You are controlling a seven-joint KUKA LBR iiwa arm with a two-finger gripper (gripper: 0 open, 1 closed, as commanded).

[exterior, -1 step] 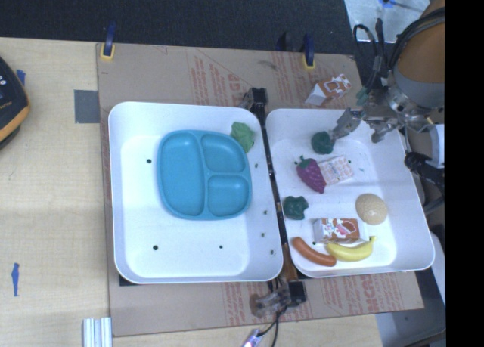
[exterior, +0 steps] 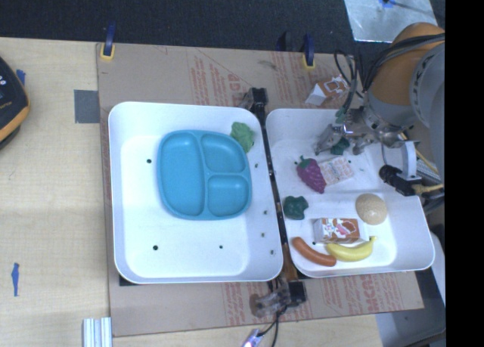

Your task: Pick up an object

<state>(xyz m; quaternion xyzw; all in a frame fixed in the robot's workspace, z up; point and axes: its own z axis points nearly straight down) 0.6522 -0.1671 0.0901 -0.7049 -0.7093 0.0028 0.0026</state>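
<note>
My gripper (exterior: 330,144) hangs over the back of the right bin (exterior: 412,251), its metal fingers pointing left and down with nothing between them. Just below the fingers lie a purple grape bunch (exterior: 311,175) and a small pink packet (exterior: 336,169). Further forward in that bin sit a dark green broccoli piece (exterior: 294,206), a tan round bun (exterior: 371,208), a red-and-white snack packet (exterior: 336,228), a yellow banana (exterior: 351,250) and an orange-red sausage (exterior: 313,252).
The left bin (exterior: 128,247) holds a blue divided plate (exterior: 204,174) with a green leafy piece (exterior: 243,135) at its back right corner. A small carton (exterior: 328,90) lies on the cardboard behind the right bin. Cables and the arm crowd the right side.
</note>
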